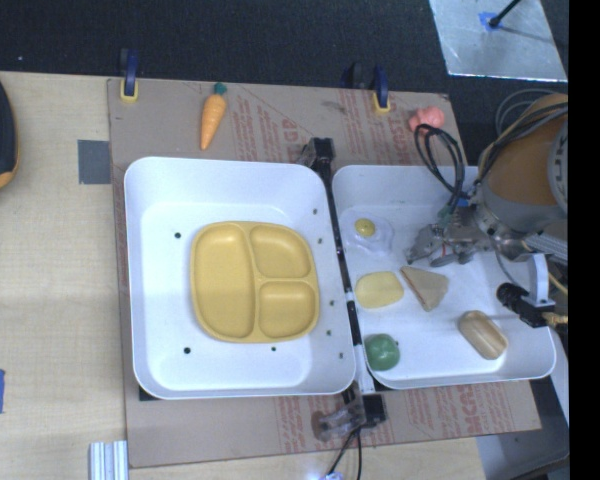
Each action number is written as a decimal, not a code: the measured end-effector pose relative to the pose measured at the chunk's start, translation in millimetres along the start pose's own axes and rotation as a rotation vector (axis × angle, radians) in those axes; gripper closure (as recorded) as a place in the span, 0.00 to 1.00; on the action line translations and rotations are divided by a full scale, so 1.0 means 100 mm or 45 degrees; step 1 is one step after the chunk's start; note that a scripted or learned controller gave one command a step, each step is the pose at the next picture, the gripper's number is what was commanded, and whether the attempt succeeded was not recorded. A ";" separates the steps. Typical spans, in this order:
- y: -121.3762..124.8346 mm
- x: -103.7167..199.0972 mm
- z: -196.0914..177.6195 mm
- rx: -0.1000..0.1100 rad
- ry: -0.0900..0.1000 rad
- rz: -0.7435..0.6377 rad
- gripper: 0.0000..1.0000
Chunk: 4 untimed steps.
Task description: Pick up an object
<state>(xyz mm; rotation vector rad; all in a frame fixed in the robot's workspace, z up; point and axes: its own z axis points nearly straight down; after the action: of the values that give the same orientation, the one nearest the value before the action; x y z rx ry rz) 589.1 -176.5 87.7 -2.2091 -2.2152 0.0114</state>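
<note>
White plastic makes up both shallow bins on the desk: the left bin [145, 268] carries a yellow divided tray [253, 280] at its middle, and the right bin [520, 368] carries the small things. The grey arm [525, 173] comes in over the right bin's right edge, and its jaws [442, 250] hang over the middle of that bin, just above a tan wedge [426, 286]. Whether the jaws are spread or pressed together cannot be told, as the metal parts there blur into one another; nothing can be seen pinched in them.

The tan wedge lies near the bin's middle, its narrow tip towards the bin's left wall and far edge, its wide end towards the near edge. Just beside it on the left lies a pale yellow oval piece [379, 289], long axis running left to right. A small yellow round piece [365, 228] sits near the far left corner, a green ball [382, 352] in the near left corner, and a tan bread-like roll [482, 334] near the near right corner, lying on a slant.

Outside the bins, a toy carrot [212, 116] lies on the brown board [270, 118] by the far edge, tip pointing nearward. Red printing on the board is too faint to read.
</note>
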 end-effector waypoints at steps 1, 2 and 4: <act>0.67 -0.29 -0.05 -0.003 -0.005 -0.002 0.00; 0.67 -0.36 -1.15 -0.027 -0.010 0.001 0.00; 0.38 0.28 -0.85 -0.024 -0.004 -0.011 0.00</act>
<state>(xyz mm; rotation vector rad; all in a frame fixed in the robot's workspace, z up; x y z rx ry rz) 628.0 -148.9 172.1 -2.2104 -2.2363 -0.0063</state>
